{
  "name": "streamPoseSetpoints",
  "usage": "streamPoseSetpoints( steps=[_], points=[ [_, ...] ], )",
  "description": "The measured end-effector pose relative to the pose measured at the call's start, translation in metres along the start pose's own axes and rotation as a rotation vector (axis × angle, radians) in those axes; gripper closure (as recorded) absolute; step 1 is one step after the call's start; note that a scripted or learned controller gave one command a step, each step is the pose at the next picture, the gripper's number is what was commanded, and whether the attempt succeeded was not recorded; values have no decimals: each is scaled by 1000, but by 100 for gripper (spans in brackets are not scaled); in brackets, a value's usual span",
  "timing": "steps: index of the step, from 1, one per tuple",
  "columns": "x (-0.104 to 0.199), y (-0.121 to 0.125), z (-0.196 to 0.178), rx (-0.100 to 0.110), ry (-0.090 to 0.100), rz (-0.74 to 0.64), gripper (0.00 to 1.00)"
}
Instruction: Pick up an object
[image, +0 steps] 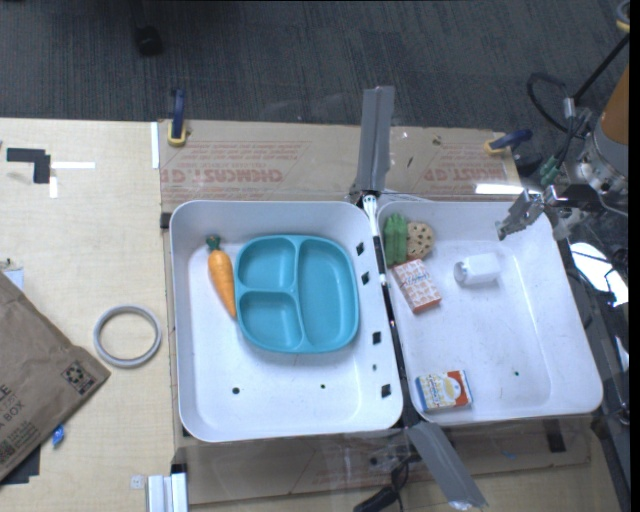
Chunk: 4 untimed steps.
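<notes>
Two white bins side by side. Nearest, in the right bin (520, 330), one small orange and blue box (443, 390). Farther back, one red and white box (417, 285), one white roll (477, 270), one cookie (420, 237), one green toy (395, 238). In the left bin (280, 390), one carrot (222, 280) just beside one blue plate (298, 293) with three parts. Out on the bench, one tape ring (127, 334). Farthest back, one gripper (522, 212), up over the right bin's far corner, with nothing seen in it. Open or shut? Cannot tell. Looks closest to the white roll, so maybe that one. Could roll away if poked on its round side. Could also bump the bin wall, being so near the rim.
</notes>
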<state>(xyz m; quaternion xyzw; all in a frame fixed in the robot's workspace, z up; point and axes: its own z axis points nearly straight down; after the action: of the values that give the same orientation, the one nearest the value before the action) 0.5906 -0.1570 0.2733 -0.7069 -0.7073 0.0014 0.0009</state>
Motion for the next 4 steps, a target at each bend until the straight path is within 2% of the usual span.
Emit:
streamPoseSetpoints(
  steps=[1, 2, 3, 4],
  points=[
    [39, -28, 115, -1, 1, -207, 0],
    [60, 19, 171, -4, -1, -308, 0],
    [58, -11, 176, -16, -4, -439, 0],
    [58, -11, 176, -16, -4, -439, 0]
  ],
)
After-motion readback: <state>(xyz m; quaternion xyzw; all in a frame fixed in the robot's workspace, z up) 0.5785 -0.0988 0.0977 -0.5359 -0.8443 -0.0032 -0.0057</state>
